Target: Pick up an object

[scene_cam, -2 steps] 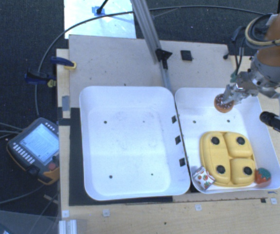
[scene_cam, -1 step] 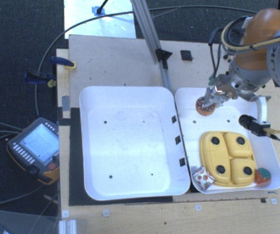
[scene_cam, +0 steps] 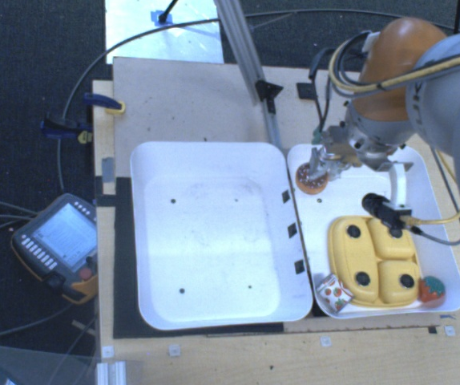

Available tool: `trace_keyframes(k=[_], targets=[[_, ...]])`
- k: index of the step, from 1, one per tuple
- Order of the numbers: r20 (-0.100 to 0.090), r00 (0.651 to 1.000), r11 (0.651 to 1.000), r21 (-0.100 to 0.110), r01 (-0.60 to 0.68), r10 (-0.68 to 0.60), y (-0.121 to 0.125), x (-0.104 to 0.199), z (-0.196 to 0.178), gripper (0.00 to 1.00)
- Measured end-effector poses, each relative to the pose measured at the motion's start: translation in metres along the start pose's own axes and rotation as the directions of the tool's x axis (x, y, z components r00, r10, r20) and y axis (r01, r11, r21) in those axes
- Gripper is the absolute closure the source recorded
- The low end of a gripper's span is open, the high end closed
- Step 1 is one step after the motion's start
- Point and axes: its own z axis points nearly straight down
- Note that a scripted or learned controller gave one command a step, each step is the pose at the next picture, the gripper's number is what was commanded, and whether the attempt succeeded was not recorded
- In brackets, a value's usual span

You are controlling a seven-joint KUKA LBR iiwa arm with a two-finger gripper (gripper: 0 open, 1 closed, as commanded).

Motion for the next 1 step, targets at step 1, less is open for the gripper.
trace_keyframes(k=[1], targets=[[-0.001,1.0,1.0,-0.002,0.002,-0.002,0.002,0.0601,-0.0112,1.0]])
